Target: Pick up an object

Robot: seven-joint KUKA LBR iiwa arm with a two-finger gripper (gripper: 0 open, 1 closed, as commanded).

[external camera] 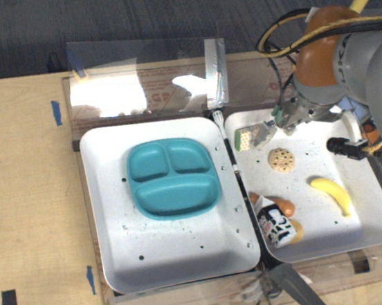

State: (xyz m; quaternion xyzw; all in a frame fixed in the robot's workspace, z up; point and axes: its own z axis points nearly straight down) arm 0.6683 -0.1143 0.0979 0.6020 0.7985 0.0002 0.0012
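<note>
My gripper hangs low over the back of the right bin, reaching in from the right under the grey and orange arm. Just left of it lies a small white and green packet, close to the gripper tip; I cannot tell if they touch. A round speckled cookie lies a little in front of the gripper. A yellow banana rests further front and right. A black and white carton and an orange sausage-like piece sit at the bin's front left.
The left bin holds a teal divided plate at its middle. A clear plastic sheet and a metal strip stand behind the bins. The bins' shared wall runs just left of the packet.
</note>
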